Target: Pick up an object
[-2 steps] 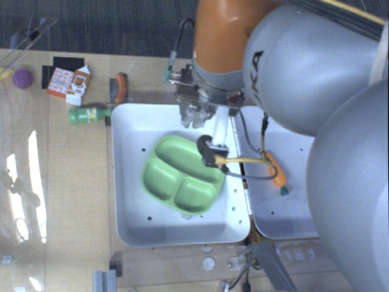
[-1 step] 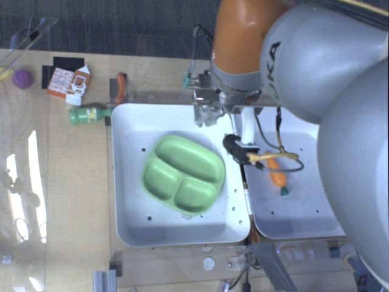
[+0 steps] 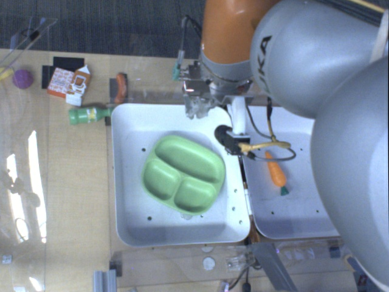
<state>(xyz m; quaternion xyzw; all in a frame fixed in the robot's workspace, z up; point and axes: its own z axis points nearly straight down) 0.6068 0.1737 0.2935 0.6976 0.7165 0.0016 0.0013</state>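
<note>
the wooden bench (image 3: 55, 193) carries two shallow white bins side by side: the left bin (image 3: 130, 181) starts right beneath the gripper (image 3: 197, 107) and runs toward the camera, the right bin (image 3: 292, 218) sits off to the gripper's far side, under the arm. well away from the gripper, on bare wood beside the left bin, lie a green bottle (image 3: 89, 114) on its side, a small orange-and-white carton (image 3: 68, 82) and a purple ball (image 3: 23, 78).
</note>
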